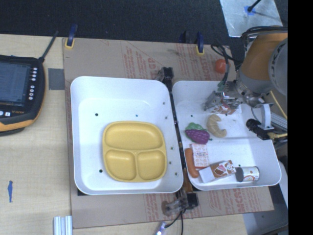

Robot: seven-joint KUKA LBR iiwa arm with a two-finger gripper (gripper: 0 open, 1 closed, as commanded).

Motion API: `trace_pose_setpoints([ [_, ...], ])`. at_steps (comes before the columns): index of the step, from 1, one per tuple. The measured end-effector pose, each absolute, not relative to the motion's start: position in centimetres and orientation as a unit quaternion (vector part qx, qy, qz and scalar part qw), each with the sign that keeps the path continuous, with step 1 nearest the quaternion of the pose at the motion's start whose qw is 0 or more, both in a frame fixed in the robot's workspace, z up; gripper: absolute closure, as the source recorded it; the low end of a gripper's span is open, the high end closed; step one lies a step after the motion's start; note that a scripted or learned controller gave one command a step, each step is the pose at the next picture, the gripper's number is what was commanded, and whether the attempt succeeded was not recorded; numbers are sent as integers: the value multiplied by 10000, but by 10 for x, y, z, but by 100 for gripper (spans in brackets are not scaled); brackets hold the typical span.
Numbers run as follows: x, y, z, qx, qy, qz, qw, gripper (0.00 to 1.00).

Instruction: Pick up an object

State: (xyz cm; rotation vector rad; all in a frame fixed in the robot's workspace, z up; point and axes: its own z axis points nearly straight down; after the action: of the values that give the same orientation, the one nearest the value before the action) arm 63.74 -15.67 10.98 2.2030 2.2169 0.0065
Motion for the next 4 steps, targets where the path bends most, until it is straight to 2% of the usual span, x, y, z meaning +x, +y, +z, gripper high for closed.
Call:
trace_pose_setpoints([
  [1,639,-157,123,7041,7101,30,97,100],
  [2,638,-158,122,7042,7099,18,90,0],
  [3,623,-165,108,7049,7092,36,100,0],
  [4,624,-168,121,7043,7098,30,121,100],
])
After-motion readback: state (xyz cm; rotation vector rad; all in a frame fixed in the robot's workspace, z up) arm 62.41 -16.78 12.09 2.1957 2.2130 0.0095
